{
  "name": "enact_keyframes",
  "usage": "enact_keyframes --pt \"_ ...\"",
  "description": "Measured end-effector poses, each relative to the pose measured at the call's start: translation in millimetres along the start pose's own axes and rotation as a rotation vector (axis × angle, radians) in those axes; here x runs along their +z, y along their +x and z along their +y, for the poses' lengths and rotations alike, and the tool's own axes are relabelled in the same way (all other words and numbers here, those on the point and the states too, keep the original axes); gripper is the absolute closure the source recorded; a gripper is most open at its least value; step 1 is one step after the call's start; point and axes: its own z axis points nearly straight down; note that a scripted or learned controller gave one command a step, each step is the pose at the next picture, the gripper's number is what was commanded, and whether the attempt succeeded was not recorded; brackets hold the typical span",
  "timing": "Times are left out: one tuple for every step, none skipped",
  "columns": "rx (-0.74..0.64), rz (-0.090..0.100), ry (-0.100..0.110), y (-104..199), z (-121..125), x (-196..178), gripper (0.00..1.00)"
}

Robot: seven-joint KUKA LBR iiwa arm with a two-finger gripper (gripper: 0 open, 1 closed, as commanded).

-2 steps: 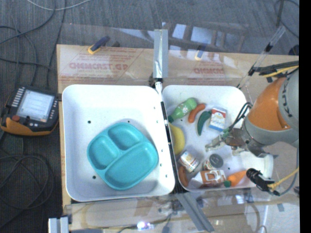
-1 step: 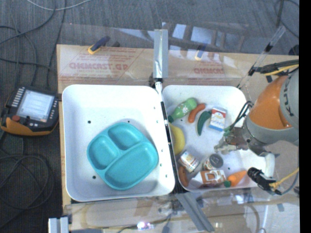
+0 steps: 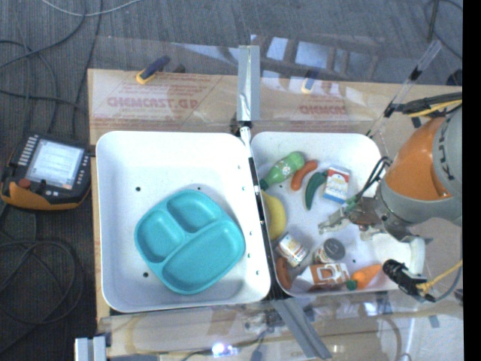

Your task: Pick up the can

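Grey arm [image 3: 421,179] bent low, over can [image 3: 333,247]

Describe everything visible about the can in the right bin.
The can is small, with a shiny metal end and a pale printed label on its side. It lies tipped over on the floor of the right bin, near the wall shared with the other bin, just below the yellow fruit. The gripper hangs to its right, apart from it.

2 white bins [image 3: 113,201], 1 teal divided plate [image 3: 189,239], 1 can [image 3: 333,247], 1 carrot [image 3: 366,277], 1 green bottle [image 3: 283,169], 1 small carton [image 3: 337,184].
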Motion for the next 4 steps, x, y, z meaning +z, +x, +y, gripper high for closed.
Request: enact_keyframes --pt "0.069 0.002 0.003 3 -2 17 0.00" --pt "0.069 0.001 0.003 3 -1 8 1.00" --pt "0.069 0.001 0.003 3 -1 8 0.00" --pt "0.068 0.002 0.006 4 -1 0 1.00"
